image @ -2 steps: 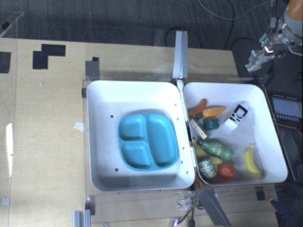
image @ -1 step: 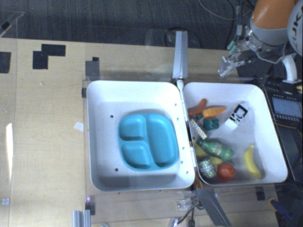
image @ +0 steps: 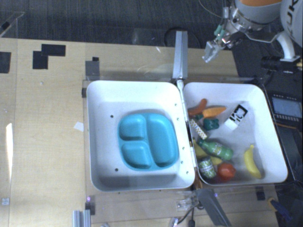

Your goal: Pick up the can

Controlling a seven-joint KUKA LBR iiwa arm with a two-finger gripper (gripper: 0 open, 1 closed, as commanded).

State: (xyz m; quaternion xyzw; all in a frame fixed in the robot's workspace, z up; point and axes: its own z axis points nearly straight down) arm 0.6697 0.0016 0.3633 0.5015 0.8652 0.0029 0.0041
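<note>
The can [image: 206, 167], small with a green and red label, lies near the front left corner of the right bin [image: 265, 103]. It rests against a red round fruit [image: 227, 171] and just in front of a green bottle [image: 216, 149]. My gripper [image: 211, 51] hangs well above and behind the bins, past the far rim of the right bin and beside the upright metal post [image: 181, 51]. Nothing shows in it. The can is far from it, toward the front of the view.
The right bin also holds a banana [image: 252, 161], a carrot [image: 214, 111], a red-orange piece [image: 197, 106], a teal object [image: 210, 124] and a white box with black print [image: 236, 116]. In the left bin [image: 99, 126] lies a blue compartment tray [image: 148, 140].
</note>
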